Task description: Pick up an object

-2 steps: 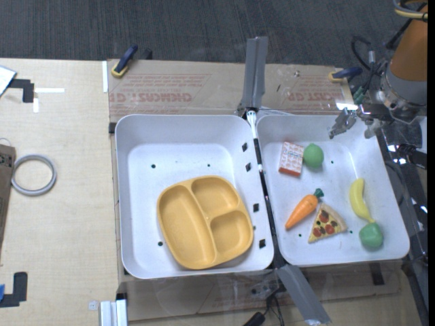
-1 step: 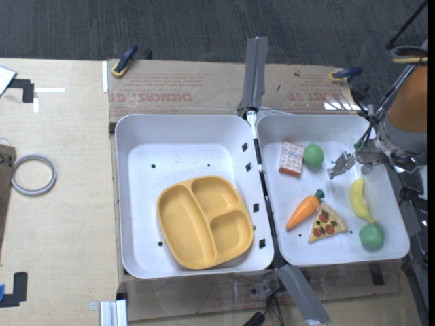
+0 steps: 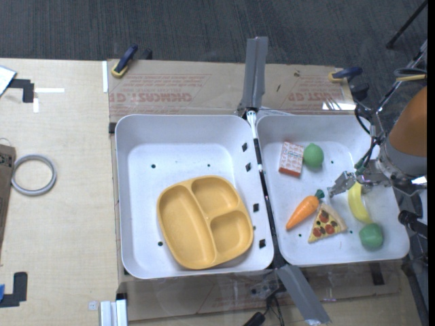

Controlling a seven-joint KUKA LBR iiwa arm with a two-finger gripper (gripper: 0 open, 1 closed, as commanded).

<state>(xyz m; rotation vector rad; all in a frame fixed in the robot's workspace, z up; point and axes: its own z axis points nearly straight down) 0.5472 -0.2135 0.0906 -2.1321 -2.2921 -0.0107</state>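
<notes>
Toy foods are lying in the right bin [image 3: 401,246]: a banana [image 3: 358,203] is sitting near the right wall, a carrot [image 3: 303,210] and a pizza slice [image 3: 326,224] are resting at the centre, a green ball [image 3: 371,236] is sitting just below the banana, and a lime [image 3: 313,155] is lying beside a small red box [image 3: 291,159]. The gripper [image 3: 346,184] is hovering just left of the banana, gripping nothing, and how wide it is standing cannot be told. A yellow divided plate [image 3: 204,221] is lying in the left bin [image 3: 136,202].
</notes>
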